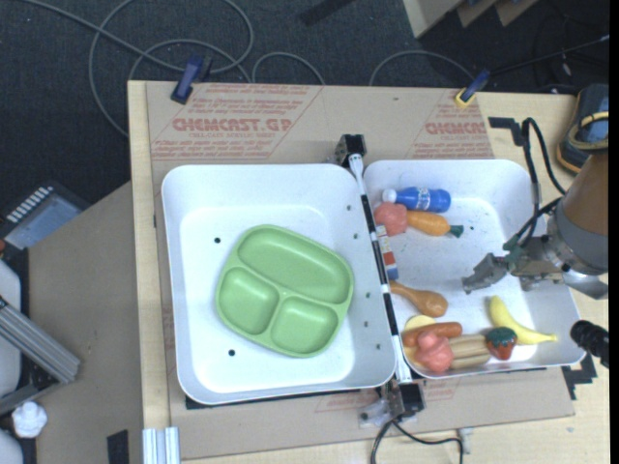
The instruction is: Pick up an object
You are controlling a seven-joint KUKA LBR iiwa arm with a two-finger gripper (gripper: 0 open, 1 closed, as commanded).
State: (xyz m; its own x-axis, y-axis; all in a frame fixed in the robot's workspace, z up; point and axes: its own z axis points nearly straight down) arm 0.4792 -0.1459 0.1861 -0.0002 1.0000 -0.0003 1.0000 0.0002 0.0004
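Several toy foods lie in the right bin (464, 169). At the back are a blue bottle (423, 199), a red piece (392, 217) and an orange carrot (430, 224). A tan drumstick (423, 299) lies near the left wall. Along the front edge lie a red sausage (432, 334), a tan bun (471, 350), a strawberry (500, 342) and a yellow banana (517, 322). My gripper (481, 277) hangs over the bin's bare middle, just above and left of the banana, right of the drumstick. Nothing is seen held in it.
The left bin (193, 201) holds a green divided plate (283, 290). A black divider with clamps (372, 249) runs between the bins. The arm's cables (537, 177) loop over the right bin's far right corner. Blue clips (189, 77) pin the cardboard sheet at the back.
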